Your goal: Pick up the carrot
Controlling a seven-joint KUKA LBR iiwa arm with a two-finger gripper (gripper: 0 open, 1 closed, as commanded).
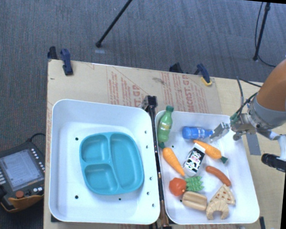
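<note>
A grey robot arm [277,95] with an orange band reaches in from the right over a bench holding two shallow white bins. Its gripper [222,130] hangs above the back of the right bin [253,199], close to a blue bottle [197,133]; nothing sits between its fingers, and whether they are spread or pressed together cannot be told from this angle. The carrot [172,161] lies flat near the right bin's left wall, its long axis running diagonally, thick end toward the back left beneath a green bottle [165,124] and narrow tip pointing front right toward a tomato [177,186] and a leafy green piece [194,183]. Just beside it stands a small milk carton [194,160]. A second orange vegetable [210,150] lies farther right. The left bin [65,128] holds a blue divided plate [111,162].
</note>
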